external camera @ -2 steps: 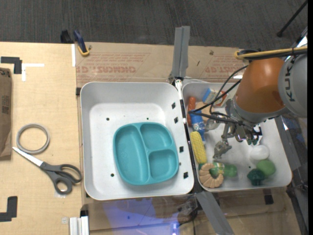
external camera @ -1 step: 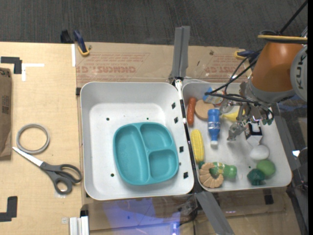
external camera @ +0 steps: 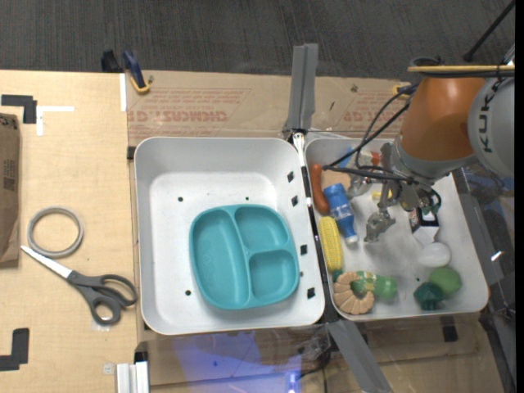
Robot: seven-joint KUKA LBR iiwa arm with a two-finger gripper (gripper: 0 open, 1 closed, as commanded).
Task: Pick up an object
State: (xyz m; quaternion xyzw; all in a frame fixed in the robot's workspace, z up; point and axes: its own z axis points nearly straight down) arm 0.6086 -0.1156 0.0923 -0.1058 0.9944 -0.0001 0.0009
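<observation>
My gripper (external camera: 386,223) hangs over the middle of the right bin (external camera: 467,244), below the orange band of the arm. Its fingers look spread with nothing between them. To its left lie a blue bottle (external camera: 340,209) and a yellow corn cob (external camera: 330,243). An orange-red piece (external camera: 316,186) lies along the bin's left wall. Along the front edge sit a tan round cookie-like toy (external camera: 354,293) with a green piece (external camera: 382,285) beside it, a dark green toy (external camera: 427,295) and a green ball (external camera: 446,280). A white object (external camera: 434,255) lies right of the gripper.
The left bin (external camera: 164,178) holds a teal divided plate (external camera: 244,256). On the bench at left are scissors (external camera: 86,282) and a tape roll (external camera: 55,231). Cables trail from the wrist across the right bin's back.
</observation>
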